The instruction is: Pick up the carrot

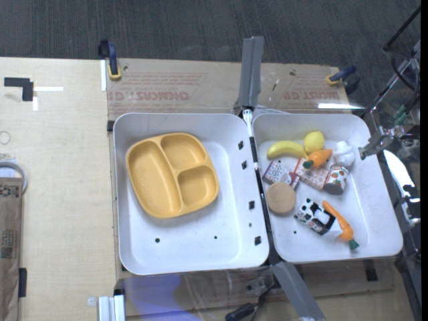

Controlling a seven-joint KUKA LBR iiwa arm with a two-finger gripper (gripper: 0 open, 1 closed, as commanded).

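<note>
A long orange carrot [340,224] with a green tip lies in the right bin [381,246], near its front right corner, tilted with the green end toward the front. It touches a black-and-white cow-patterned box [314,217] on its left. A shorter orange carrot-like piece [319,157] with a green stub lies further back, between the banana [286,150] and a white lump [344,154].
The right bin also holds a lemon [313,140], a tan round disc [281,198], small red-and-white packs [275,173] and a rounded packet [336,180]. A yellow divided plate [148,199] sits in the left bin [194,249]. Metal stands and cables crowd the right edge [401,132].
</note>
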